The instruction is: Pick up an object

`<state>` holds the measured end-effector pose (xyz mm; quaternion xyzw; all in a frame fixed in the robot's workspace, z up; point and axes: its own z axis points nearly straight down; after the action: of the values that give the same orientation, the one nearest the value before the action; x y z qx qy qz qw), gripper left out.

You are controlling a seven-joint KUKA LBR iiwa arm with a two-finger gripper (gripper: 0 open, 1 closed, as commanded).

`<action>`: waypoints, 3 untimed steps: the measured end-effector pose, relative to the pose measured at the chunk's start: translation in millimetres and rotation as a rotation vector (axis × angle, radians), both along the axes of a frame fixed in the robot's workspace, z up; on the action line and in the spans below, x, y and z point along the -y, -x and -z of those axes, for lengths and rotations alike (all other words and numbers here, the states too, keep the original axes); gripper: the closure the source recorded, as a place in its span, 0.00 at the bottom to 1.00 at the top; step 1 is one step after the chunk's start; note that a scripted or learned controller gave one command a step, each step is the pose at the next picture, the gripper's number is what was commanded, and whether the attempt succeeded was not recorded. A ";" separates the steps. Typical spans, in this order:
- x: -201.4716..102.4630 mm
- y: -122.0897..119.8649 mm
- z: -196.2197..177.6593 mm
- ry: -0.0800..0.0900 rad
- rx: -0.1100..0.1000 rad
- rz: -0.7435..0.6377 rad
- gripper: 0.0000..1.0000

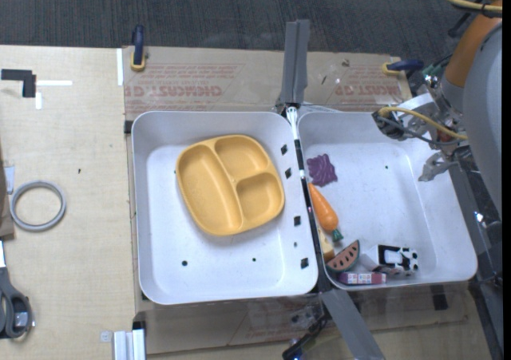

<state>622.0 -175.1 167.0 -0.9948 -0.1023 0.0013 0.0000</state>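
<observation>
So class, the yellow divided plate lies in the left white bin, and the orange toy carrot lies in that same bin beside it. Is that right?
Not quite. The yellow divided plate does lie in the left white bin, but the orange toy carrot lies in the right white bin, near its left wall and just below the purple toy grapes. The camera view shows this.

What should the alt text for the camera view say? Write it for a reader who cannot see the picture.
Two shallow white bins sit side by side on a bench: the left bin holds a yellow divided plate, the right bin holds purple toy grapes, a toy carrot, a toy watermelon slice and a black-and-white toy cow. The grey arm reaches in at upper right.
</observation>
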 end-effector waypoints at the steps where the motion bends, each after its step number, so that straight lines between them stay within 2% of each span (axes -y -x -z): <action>1: -0.4 0.5 -7.5 0.000 -0.005 -0.006 1.00; 2: 40.4 18.2 75.2 -0.001 0.000 0.004 1.00; 3: 47.0 41.4 -100.0 0.000 0.000 -0.015 1.00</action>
<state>580.6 -222.1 267.0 -0.9939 -0.1098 0.0014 0.0001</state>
